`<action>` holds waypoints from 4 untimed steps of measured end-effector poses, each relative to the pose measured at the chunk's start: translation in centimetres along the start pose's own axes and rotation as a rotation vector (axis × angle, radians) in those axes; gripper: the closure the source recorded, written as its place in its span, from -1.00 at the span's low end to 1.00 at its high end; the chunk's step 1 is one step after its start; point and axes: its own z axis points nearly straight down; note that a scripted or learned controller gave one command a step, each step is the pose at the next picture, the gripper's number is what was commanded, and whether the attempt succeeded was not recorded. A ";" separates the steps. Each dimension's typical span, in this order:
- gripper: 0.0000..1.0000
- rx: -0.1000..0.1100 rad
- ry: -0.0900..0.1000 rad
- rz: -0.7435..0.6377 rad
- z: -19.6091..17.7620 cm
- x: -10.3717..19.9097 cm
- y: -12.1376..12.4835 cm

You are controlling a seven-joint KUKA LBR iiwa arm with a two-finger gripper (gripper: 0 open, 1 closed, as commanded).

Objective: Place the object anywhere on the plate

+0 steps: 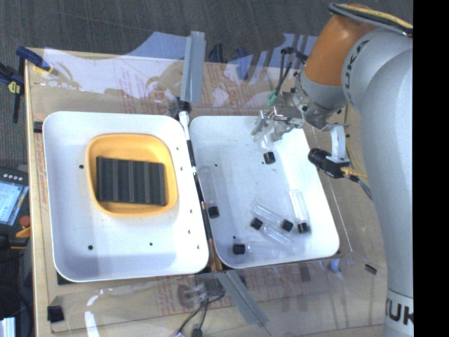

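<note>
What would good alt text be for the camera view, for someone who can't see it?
A grey and orange robot arm reaches from the right, its gripper over the far end of the right bin, where clear tubes with black caps lie scattered. The left bin holds a yellow plate with a dark ridged centre.

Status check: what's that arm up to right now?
Pincer over right bin's far edge. Clear tubes loose in that bin. Yellow plate in left bin, unobstructed.

plate (130,150) unobstructed from above; vials (297,203) crowd right bin (231,188) near end | far-left stretch bare
</note>
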 end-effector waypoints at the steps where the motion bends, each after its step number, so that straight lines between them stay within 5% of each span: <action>1: 1.00 0.001 -0.002 -0.161 -2.5 7.5 -2.3; 2: -1.00 0.001 -0.002 -0.161 -2.5 7.5 -2.3; 3: -1.00 0.000 -0.003 -0.100 1.1 14.6 0.8; 4: -1.00 -0.003 -0.003 -0.111 -0.7 18.8 -0.1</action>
